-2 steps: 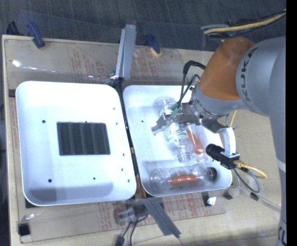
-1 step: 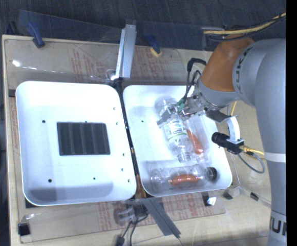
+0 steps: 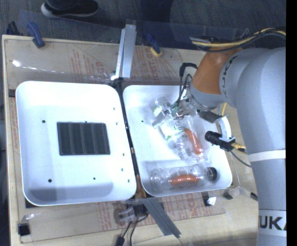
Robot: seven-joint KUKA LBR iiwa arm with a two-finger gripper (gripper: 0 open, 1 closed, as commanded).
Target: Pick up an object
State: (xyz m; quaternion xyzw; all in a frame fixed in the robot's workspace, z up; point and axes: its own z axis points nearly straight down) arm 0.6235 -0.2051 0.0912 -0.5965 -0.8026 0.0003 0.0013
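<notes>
My gripper (image 3: 165, 113) reaches down into the right bin (image 3: 138, 137) at its upper middle, right beside a clear plastic bottle (image 3: 185, 137) with an orange piece inside it. That bottle lies at a slant just below and to the right of the gripper. The two look to be touching, but glare on the plastic hides the contact. A second clear bottle (image 3: 182, 178) with orange inside and a dark cap lies flat along the bin's near wall.
The left bin (image 3: 36, 111) holds a dark ribbed rectangular pad (image 3: 83, 138) at its middle. A metal bar (image 3: 125, 50) stands between the bins at the back. A person's shoes (image 3: 69, 4) show beyond the bench. Blue clamps (image 3: 36, 35) sit on the back edge.
</notes>
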